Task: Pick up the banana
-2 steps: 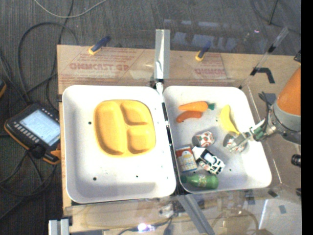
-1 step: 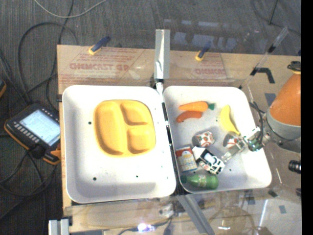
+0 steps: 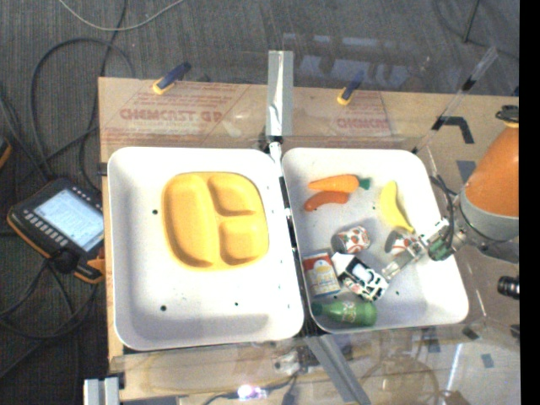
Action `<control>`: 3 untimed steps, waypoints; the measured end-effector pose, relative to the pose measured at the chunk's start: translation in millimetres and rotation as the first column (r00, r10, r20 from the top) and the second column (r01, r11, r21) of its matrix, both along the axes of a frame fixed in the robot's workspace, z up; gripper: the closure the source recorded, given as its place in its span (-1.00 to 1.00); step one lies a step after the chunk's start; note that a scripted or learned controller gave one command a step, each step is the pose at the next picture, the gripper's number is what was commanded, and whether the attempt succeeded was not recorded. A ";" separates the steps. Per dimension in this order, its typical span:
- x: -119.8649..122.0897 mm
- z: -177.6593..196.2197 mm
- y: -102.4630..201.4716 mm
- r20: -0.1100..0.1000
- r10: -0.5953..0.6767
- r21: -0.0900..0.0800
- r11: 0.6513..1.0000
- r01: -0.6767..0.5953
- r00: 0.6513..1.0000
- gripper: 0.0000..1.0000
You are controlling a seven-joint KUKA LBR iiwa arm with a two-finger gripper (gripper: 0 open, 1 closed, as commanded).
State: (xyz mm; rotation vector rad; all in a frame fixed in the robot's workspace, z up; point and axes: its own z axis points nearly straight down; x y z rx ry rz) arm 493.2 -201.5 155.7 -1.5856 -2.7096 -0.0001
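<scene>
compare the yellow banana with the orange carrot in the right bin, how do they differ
The yellow curved banana lies nearly along the bin's depth, running top to bottom in the camera view; the orange carrot with a green top lies across it, left to right. The banana sits nearer the arm's end effector; the carrot sits further left, towards the bin's back wall. Both rest on the floor of the right white bin, apart from each other.

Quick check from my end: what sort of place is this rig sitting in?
Probably a robotics lab or test cell, not a kitchen. Two white bins sit on a bench with clamps, loose cables trail over carpet, and a teach pendant lies at the left. The food, like the banana, looks like toys.
</scene>
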 end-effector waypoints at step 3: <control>169.2 -65.0 -13.3 -0.008 -0.271 0.007 0.962 0.271 0.962 -1.00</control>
